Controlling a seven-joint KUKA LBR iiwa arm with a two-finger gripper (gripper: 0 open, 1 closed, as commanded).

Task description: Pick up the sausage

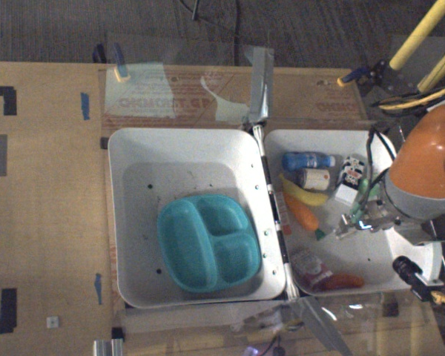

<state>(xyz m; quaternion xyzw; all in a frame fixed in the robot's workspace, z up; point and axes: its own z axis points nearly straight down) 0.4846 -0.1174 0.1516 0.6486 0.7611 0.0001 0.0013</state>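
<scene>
Red and small, the sausage (343, 280) lies near the front wall of the right bin (371, 269). The gripper (356, 221) hangs above the middle, not yet at it; I cannot tell its fingers. It must come forward and down. A carrot (305, 217) and banana (304, 193) lie behind, clear of the way.

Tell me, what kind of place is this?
Probably a robot test lab, not a kitchen: two white bins sit on a taped cardboard bench, toy foods like a sausage and banana lie in one, and a robot arm reaches in.
</scene>
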